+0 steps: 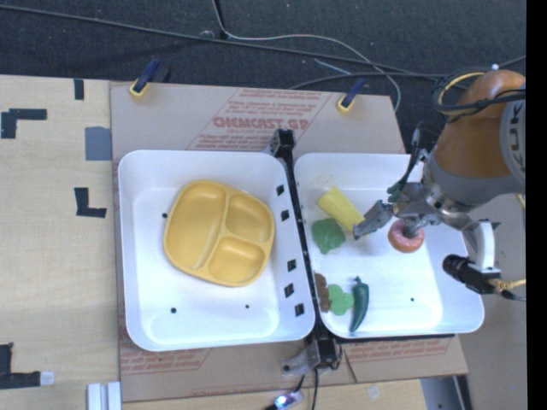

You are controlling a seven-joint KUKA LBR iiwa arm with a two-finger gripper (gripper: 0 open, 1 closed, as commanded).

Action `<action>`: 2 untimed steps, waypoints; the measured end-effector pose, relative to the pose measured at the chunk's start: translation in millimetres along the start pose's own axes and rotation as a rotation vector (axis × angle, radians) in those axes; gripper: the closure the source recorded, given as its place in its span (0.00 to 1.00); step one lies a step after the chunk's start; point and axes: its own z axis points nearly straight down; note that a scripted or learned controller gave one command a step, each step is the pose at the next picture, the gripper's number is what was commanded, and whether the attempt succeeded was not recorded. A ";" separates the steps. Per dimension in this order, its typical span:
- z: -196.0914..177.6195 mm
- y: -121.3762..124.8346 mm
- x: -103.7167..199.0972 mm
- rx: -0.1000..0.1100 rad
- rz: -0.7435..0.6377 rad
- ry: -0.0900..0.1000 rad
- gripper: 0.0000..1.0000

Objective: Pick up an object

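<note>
So here's my setup right now, front of the bench first; the right bin [461, 319] has a dark green pepper [359, 301] lying near its front edge, just beside a small light green piece [339, 300] and a little brown thing [321, 287] tucked against the divider; a bit further back there's a green leafy lump [328, 235], touching a yellow block [341, 207] that sits tilted behind it; to the right of those is a pink donut [405, 238], and my gripper [402, 220] hangs right over it, low in the bin; honestly I can't tell from this angle whether my fingers are apart or together, and I can't tell if they touch the donut either. Over in the left bin [137, 314] there's a yellow divided plate [220, 231] lying flat around the middle. Both bins sit on a sheet of cardboard [256, 118]; two yellow clamps [144, 81] pin its far edge, and black cables [214, 11] run across the dark floor behind.
</note>
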 end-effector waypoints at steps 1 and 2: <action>-6.0 2.7 0.3 -0.012 -0.003 -0.002 0.00; 58.5 2.7 1.3 -0.007 -0.002 -0.001 0.00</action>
